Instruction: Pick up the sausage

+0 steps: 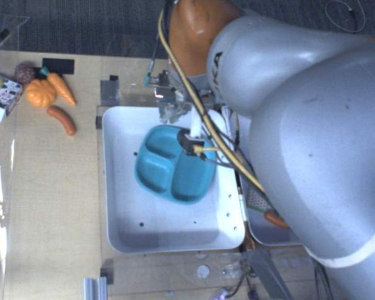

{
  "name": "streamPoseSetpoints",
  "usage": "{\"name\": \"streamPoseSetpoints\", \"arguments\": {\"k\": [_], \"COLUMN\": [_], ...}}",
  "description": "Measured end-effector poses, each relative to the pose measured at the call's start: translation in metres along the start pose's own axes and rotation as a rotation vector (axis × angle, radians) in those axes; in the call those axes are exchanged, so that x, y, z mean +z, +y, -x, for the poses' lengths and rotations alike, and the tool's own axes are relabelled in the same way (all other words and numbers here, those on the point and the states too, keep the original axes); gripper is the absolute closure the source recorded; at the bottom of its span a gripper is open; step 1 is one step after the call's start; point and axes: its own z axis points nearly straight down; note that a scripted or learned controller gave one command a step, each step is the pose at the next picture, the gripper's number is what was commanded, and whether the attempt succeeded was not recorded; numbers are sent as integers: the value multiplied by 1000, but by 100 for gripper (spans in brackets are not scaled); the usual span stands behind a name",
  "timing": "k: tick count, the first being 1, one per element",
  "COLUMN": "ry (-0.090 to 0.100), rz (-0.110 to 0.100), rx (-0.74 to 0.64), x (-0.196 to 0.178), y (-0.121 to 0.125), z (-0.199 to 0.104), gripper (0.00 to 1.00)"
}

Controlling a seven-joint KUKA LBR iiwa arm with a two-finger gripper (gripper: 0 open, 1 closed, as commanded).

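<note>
Reddish rounded end (276, 219) peeks from under the arm in the right bin, unclear what. Sausage (61, 120) lies on the bench left of the left bin (115, 186), by the carrot (62, 87). Probably light, smooth, rolls; grab mid-length, across. Gripper (173, 110) is above the bin's far edge, opening can't tell.

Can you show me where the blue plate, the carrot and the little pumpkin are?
blue plate (169, 167): camera view, left compartment.
carrot (64, 89): camera view, middle of its orange body.
pumpkin (40, 94): camera view, its middle.
</note>
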Motion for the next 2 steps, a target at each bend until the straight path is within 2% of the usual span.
{"name": "streamPoseSetpoints", "arguments": {"k": [1,2], "ry": [2,0], "rz": [4,-1], "rx": [157,349], "x": [-148,-92], "y": [-4,0], "z": [33,11], "gripper": [100,100]}}
